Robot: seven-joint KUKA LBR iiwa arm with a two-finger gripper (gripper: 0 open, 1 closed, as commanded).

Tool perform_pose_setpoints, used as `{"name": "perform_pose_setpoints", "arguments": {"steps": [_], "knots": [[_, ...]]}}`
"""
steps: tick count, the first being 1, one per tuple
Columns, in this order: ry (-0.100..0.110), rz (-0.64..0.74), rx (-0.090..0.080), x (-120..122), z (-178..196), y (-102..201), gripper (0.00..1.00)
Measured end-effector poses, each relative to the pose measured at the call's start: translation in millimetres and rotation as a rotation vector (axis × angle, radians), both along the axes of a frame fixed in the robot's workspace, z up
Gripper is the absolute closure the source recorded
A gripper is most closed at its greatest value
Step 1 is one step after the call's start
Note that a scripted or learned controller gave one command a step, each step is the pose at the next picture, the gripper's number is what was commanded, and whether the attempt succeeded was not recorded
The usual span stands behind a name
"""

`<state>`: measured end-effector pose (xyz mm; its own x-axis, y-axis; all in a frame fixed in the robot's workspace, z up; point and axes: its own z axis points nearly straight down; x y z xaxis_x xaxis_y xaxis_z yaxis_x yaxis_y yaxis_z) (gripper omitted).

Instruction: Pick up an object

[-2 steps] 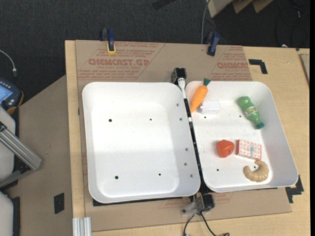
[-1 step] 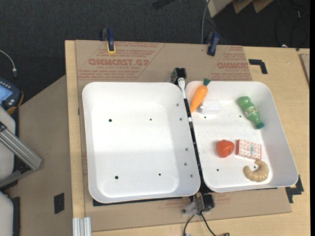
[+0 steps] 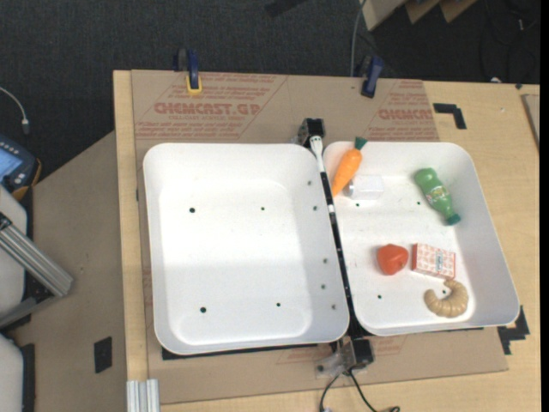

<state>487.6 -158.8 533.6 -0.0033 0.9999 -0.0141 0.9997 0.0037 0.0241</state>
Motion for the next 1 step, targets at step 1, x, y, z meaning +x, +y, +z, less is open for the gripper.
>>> {"name": "perform_pose_setpoints", "arguments": {"steps": [1], "knots": [[0.001, 0.000, 0.000, 0.0, -0.4, 0.0, 0.00]]}}
